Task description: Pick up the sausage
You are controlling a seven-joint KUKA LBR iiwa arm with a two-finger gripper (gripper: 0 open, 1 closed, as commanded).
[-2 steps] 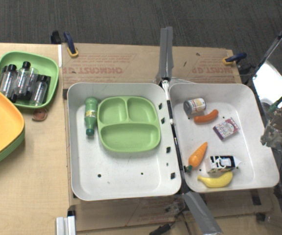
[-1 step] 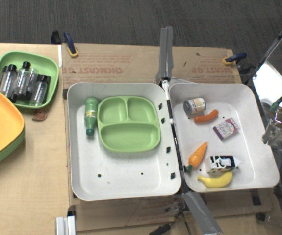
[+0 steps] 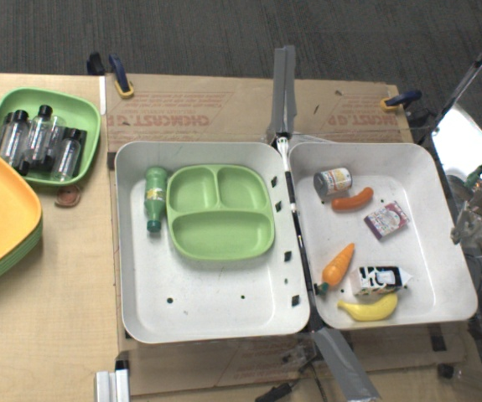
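The sausage [image 3: 352, 199] lay in the right bin [image 3: 442, 249], touching the can [image 3: 334, 181] (a crowded corner). I could not tell my pincer's state. I judged a descent there might knock the can or close on it instead.

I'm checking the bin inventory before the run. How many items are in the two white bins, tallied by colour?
Green: 2, bottle and divided plate
Orange or red: 2, sausage and carrot
Yellow: 1, banana
Other: 3, can, purple packet, black-and-white carton
Total: 8
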